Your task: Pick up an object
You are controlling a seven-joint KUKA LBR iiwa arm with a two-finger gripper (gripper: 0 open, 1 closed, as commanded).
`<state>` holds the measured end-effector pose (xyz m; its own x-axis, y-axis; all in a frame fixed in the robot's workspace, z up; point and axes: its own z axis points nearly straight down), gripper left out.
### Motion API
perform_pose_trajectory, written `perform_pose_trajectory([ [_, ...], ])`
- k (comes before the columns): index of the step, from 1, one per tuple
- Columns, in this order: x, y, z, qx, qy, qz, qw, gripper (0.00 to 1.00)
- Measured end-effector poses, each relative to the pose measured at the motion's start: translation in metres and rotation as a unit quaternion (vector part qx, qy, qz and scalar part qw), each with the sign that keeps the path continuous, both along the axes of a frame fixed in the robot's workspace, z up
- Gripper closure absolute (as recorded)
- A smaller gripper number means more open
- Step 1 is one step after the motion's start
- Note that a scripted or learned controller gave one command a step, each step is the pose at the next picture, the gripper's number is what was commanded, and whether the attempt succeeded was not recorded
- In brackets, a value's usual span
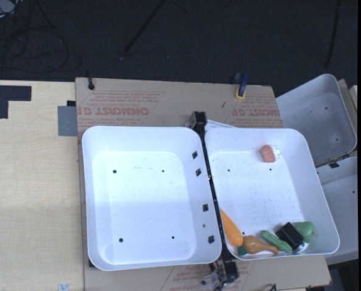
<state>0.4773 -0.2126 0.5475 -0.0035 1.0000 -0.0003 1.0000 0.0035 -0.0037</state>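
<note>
The right bin [301,162] holds a small pink block [268,154] near its far edge. Along its near edge lie an orange carrot-shaped piece [230,227], a tan-orange lump [256,244], a green elongated piece [275,240], a black block [289,236] and a rounded green object [305,229], packed close together. The left bin [96,162] sits beside it, sharing a black divider clip line [208,180].
Both bins rest on a cardboard sheet [138,105] on a pale wooden bench [29,193]. A grey metal panel [323,117] stands at the right. A blue-and-yellow clamp [241,86] sits at the cardboard's far edge.
</note>
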Motion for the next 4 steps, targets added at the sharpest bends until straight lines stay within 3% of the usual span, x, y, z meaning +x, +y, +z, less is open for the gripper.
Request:
perform_pose_trajectory([
  [1,0.032,0.001,-0.089,0.0017,0.003,-0.001,1.0000,1.00],
  [2,0.045,0.001,-0.188,0.0022,0.004,-0.002,1.0000,1.00],
  [3,0.034,0.000,-0.243,0.0015,0.002,-0.002,1.0000,1.00],
  [4,0.040,0.001,-0.339,0.0026,0.004,-0.002,1.0000,1.00],
])
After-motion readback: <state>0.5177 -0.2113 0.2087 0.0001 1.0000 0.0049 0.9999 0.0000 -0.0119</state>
